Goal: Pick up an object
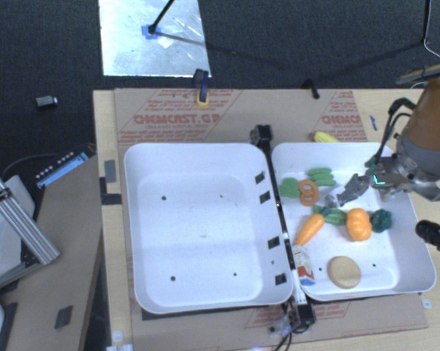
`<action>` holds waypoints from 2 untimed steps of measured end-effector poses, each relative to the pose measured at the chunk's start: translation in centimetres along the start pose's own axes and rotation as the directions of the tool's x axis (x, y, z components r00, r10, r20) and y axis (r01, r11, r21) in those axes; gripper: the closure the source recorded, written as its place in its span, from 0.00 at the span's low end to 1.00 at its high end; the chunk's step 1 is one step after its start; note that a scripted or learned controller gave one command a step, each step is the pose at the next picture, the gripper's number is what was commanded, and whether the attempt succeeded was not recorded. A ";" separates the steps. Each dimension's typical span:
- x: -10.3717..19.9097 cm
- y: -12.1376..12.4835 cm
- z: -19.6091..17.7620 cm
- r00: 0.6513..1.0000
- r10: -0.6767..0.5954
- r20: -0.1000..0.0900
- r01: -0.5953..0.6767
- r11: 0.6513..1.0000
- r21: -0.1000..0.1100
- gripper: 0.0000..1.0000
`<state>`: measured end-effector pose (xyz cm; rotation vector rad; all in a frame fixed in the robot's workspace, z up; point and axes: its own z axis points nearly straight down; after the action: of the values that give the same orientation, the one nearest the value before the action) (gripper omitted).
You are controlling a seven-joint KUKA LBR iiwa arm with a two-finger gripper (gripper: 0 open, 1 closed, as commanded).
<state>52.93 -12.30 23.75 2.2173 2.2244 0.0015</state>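
The right bin (415,266) holds several toy foods. A green pod (321,175), a green leafy piece (289,187) and an orange ring (308,191) lie at its far left. A carrot (309,228) lies mid-bin beside a small green piece (335,217). An orange fruit (358,224) and a dark green broccoli (381,219) sit to the right, with a tan round piece (345,271) near the front. My gripper (342,195) hangs low over the middle of this bin, just right of the ring and above the small green piece. Nothing visibly hangs from it.
The left bin (138,211) stands beside the right one, with a dark divider (276,212) between them. A small red-and-white packet (302,266) lies at the right bin's front left. A yellow piece (325,137) rests on the cardboard behind the right bin.
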 end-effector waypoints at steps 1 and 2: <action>1.7 7.1 7.7 1.000 -0.004 0.001 0.004 1.000 -0.004 0.00; 1.1 7.8 13.1 1.000 0.001 0.004 -0.001 1.000 -0.018 0.00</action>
<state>60.74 -11.15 10.69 2.2076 2.2118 0.0166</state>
